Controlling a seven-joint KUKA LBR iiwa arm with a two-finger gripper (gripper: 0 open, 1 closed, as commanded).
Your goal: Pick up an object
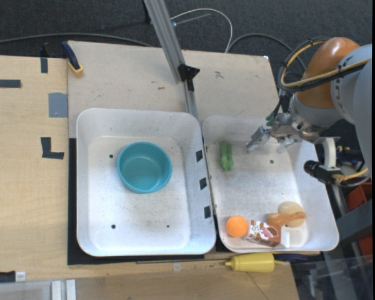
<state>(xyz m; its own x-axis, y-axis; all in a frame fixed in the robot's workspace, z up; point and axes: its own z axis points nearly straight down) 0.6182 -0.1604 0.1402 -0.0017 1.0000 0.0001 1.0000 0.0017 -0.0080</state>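
Nearby, unreadable red-and-white packet (260,231) beside orange ball (237,226)

Small green object (226,155) lying flat, upper left of right bin (312,239), lengthwise up-down

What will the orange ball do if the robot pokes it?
The orange ball looks round and smooth, so a poke would probably send it rolling. It sits near the right bin's front corner beside a small packet, which might stop it quickly. Its smooth curve may also slip from the gripper.
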